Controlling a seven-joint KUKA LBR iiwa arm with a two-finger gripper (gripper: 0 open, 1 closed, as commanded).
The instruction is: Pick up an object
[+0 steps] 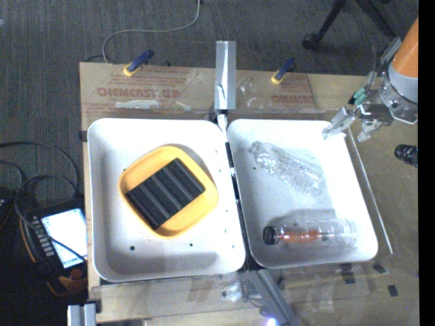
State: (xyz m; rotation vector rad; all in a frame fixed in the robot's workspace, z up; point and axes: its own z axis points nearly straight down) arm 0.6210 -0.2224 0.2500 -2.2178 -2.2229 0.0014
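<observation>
In the left bin (109,250) lies a yellow tray-like object with a black ribbed insert (168,189). The right bin (363,240) holds a crumpled clear plastic bottle (285,165) near its middle and a clear bottle with a black cap and reddish contents (310,232) lying on its side near the front. My gripper (348,126) hangs above the right bin's far right corner, its two fingers spread apart with nothing between them. It is well clear of all three objects.
A metal divider post (225,80) stands behind the seam between the bins. Two blue and yellow clamps (138,62) (283,69) hold the cardboard backing. A tablet (60,231) lies on the floor at left, and a chair base (340,15) stands behind.
</observation>
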